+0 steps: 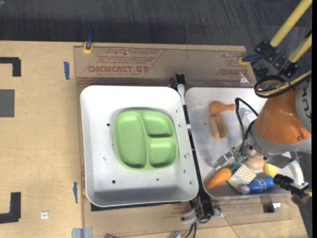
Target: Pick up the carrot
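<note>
The orange carrot (218, 178) lies near the front edge of the right bin (200, 108), its tip pointing toward the front left corner. My gripper (232, 157) hangs low in this bin, just above and behind the carrot's thick end, below the arm's orange band (280, 122). Nothing shows as held. The arm's body hides part of the bin's right side.
Beside the carrot lie a checkered box (242, 177), a blue bottle (258, 185), a yellow item (271, 170) and a cream item (255, 163). Farther back are a tan block (218, 128) and an orange-tan piece (220, 107). The left bin holds a green divided plate (145, 139).
</note>
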Tool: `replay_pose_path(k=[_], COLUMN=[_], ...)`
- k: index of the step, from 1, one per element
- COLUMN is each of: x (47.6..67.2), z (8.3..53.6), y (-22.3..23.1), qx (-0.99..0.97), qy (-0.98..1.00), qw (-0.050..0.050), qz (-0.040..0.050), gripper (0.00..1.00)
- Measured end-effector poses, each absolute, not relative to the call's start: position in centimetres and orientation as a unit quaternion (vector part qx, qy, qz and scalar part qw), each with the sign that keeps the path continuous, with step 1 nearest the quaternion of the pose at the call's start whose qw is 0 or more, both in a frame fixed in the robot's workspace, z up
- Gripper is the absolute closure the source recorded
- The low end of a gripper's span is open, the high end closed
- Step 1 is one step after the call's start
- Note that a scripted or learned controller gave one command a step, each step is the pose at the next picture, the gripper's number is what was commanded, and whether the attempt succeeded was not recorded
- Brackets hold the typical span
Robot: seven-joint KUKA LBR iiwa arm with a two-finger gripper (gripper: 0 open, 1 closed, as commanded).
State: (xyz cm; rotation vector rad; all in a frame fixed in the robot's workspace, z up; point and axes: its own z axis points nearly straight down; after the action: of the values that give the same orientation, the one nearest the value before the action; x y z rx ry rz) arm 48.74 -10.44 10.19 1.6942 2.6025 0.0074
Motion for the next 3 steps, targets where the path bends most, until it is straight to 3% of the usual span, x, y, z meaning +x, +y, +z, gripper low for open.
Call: replay_pose_path(k=[1,2,3], x=[48.2,48.8,48.7], z=[9.0,10.2,10.1], y=[-10.3,-10.5,-10.5], qx=[0.488,0.489,0.489], qy=[0.873,0.872,0.872], qw=[0.006,0.019,0.018], qz=[0.0005,0.0021,0.0018], gripper=[0.0,1.0,0.0])
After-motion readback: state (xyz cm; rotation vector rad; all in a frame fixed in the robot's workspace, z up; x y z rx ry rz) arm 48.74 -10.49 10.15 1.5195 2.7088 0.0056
